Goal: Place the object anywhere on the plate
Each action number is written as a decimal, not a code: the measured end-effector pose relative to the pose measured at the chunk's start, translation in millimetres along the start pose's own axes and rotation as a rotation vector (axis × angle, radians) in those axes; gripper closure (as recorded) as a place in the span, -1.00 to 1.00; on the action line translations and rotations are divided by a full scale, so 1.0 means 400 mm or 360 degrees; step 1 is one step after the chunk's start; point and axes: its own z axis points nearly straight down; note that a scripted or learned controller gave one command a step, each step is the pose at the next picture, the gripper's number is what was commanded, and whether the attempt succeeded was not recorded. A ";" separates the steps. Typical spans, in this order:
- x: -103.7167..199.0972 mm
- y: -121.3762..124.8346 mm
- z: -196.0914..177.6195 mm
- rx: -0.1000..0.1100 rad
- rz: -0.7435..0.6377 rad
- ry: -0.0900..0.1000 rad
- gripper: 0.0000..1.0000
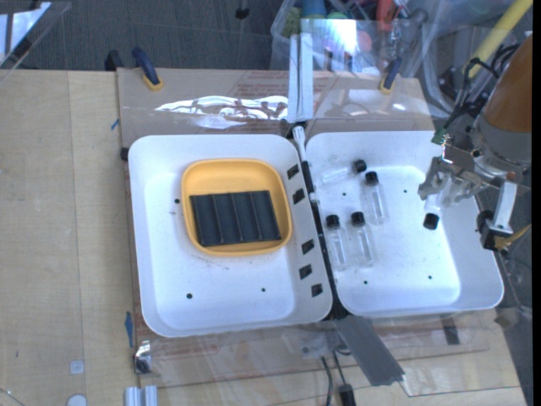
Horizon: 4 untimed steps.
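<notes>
A yellow plate point(196, 178) sits in the left bin point(156, 269) and carries a black ribbed block point(234, 217). My gripper point(441, 191) hangs over the right side of the right bin point(439, 286). It is shut on a clear vial point(429, 203), which hangs down with its black cap point(431, 221) lowest. Several more clear vials with black caps lie on the right bin's floor, among them one at the middle point(374, 200) and two side by side lower down point(338, 245) point(363, 242). The plate is far to the gripper's left, across the divider.
A black ridge with clips point(306, 227) divides the two bins. A crate of colourful clutter point(363, 7) stands behind the right bin. Cables and a yellow pole point(499, 24) rise at the far right, near the arm.
</notes>
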 end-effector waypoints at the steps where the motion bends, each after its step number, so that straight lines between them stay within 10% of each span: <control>1: -0.051 -0.087 -0.167 -0.0003 -0.0106 0.0001 1.00; 2: -0.102 0.011 -0.174 -0.0008 -0.0658 -0.0001 1.00; 3: -0.228 -0.066 -0.464 -0.0006 -0.0610 -0.0001 1.00; 4: -0.236 -0.107 -0.510 -0.0013 -0.1114 -0.0004 1.00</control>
